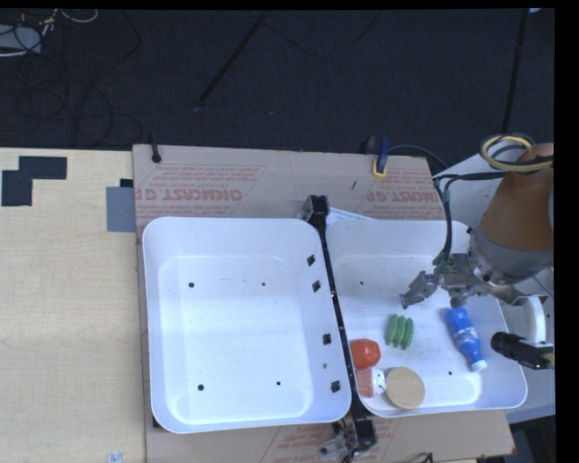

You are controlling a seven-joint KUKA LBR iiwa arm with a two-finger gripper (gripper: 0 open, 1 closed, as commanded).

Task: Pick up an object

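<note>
The gripper (419, 291) hangs over the right bin (362, 244); whether it is spread or closed cannot be told, and nothing shows between its tips. Just below it lies a green ridged object (399, 330), a blue bottle (464, 336) to its right. Farther down-left sit a red object (365, 353), a white die (379, 383) and a tan disc (404, 388).

You are looking at a robotics lab: two white bins (233, 244) sit on a cardboard sheet (271, 181) clamped to a pale wooden table (63, 316), loose cables (54, 23) trail over dark carpet (298, 81) behind, and a grey-and-orange arm (517, 217) reaches in
</note>
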